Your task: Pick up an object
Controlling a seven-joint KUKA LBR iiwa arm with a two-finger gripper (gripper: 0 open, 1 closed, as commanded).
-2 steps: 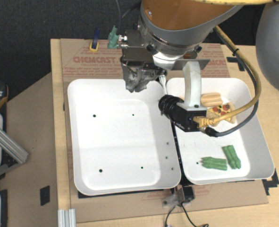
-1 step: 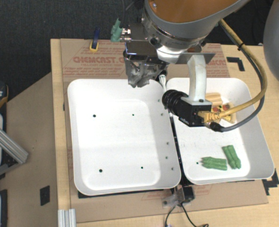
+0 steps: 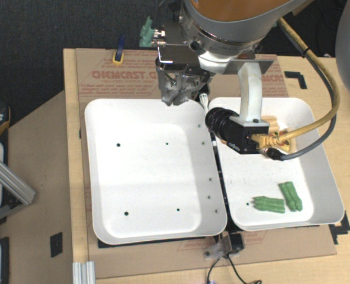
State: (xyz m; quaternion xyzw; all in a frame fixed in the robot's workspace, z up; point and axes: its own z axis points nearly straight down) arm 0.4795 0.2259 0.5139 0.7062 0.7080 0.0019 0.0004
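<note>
White bins [image 3: 103, 135] on cardboard [image 3: 80, 99] | dark floor [image 3: 38, 16] | end effector [image 3: 177, 93] grip unclear

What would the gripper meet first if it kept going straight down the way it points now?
Probably the rear rim of the left bin. The gripper points down over that bin's back right corner, near the seam with the right bin. Depth is unclear from this slant, and the two green objects lie far off that line.

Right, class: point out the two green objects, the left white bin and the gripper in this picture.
green objects [image 3: 279, 200]: camera view, where the two pieces meet.
left white bin [image 3: 148, 176]: camera view, bare floor.
gripper [image 3: 176, 93]: camera view, tip by the bin's far rim.
</note>
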